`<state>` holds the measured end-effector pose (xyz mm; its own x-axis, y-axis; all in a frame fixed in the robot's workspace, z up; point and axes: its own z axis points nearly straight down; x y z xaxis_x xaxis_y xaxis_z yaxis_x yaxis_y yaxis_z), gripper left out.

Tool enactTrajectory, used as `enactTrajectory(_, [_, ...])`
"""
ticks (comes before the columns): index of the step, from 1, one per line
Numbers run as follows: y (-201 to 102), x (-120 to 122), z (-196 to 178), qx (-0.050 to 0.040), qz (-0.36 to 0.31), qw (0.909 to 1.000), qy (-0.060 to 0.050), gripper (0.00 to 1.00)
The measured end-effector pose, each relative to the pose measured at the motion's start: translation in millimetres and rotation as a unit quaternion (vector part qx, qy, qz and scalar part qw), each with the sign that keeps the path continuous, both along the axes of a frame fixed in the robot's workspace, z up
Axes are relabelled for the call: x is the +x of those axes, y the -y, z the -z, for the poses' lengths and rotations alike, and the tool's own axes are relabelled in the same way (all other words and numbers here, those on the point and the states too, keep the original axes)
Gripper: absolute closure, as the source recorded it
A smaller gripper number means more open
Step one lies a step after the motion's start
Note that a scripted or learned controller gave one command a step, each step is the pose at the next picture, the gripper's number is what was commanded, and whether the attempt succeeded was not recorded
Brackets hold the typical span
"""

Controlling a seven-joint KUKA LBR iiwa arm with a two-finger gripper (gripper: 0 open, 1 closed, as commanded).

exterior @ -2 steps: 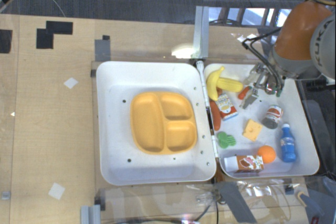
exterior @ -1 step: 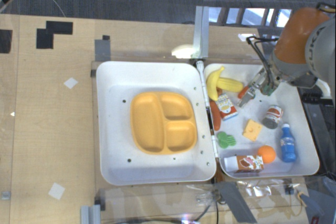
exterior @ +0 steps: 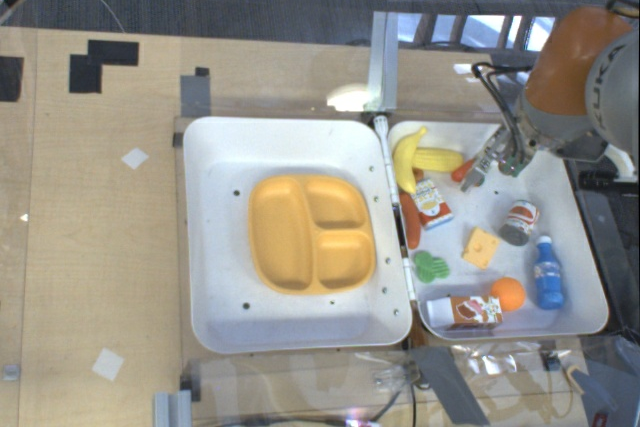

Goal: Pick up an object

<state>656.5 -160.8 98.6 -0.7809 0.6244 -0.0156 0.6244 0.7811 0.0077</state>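
The grey arm with its orange band (exterior: 570, 65) enters from the upper right of the frame and bends down and leftward over the right shallow white bin (exterior: 585, 315). The left white bin (exterior: 210, 315) holds a yellow divided plastic tray (exterior: 310, 233). The two-finger gripper (exterior: 487, 163) hovers in the right bin's upper part, just right of a yellow banana (exterior: 418, 160) (whether its jaws are parted I cannot tell). Lower right lies a blue bottle (exterior: 547, 273); further down, a small orange ball (exterior: 508, 294).
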Motion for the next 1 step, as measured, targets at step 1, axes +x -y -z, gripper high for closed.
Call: enactTrajectory(1, [-111.4,-0.5,-87.7,0.0051,0.2,0.9798,-0.004,1.0])
